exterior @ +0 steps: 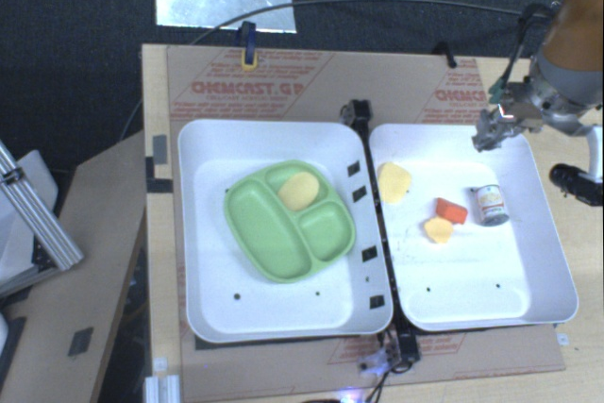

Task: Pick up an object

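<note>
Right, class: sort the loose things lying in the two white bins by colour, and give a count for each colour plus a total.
Green: 1, the tray
Yellow: 3, the piece on the tray, the piece by the divider, the small piece
Orange: 1, the block
Silver: 1, the can
Total: 6

Loose objects for picking, spread over both white bins.

Right bin (pixel 528 297): pale yellow piece (pixel 394 181) near the left wall, orange block (pixel 451 210) touching a small yellow piece (pixel 438 229), small can (pixel 489 204) tipped on its side just beside. Left bin (pixel 212 297): yellow lump (pixel 299 191) inside green divided tray (pixel 274 245).
</note>
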